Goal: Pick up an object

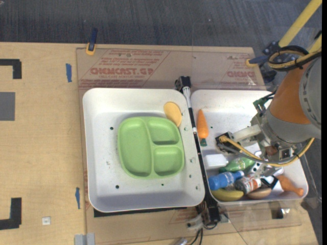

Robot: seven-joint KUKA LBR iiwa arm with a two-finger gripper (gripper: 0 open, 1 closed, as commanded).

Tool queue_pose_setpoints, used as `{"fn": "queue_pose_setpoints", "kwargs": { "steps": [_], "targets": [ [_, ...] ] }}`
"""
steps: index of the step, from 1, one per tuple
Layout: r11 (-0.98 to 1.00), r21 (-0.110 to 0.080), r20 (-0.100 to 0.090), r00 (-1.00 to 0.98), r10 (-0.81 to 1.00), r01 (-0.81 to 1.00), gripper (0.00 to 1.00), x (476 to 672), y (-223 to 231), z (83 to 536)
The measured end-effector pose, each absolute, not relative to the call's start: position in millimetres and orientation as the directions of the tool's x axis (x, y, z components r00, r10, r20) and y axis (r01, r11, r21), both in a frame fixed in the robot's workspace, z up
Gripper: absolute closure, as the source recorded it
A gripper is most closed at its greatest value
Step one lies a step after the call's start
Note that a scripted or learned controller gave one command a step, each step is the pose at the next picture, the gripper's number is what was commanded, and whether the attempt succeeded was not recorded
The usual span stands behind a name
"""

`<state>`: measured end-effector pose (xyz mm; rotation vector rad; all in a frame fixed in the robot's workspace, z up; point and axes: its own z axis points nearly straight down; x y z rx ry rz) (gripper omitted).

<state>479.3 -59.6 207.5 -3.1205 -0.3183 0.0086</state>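
While two white bins (97, 152) sit on cardboard (127, 68), pincer (263, 173) state unclear.

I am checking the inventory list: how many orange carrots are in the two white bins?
2. One carrot lies at the right bin's left edge, beside the divider. Another carrot lies near its lower right corner. The arm and clutter may hide more.
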Motion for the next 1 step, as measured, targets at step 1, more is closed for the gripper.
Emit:
{"fn": "queue_pose_setpoints", "kwargs": {
  "steps": [1],
  "targets": [
    [-0.960, 0.000, 0.003, 0.960, 0.281, 0.281, 0.00, 516.9, -94.3, 102.7]
  ]
}}
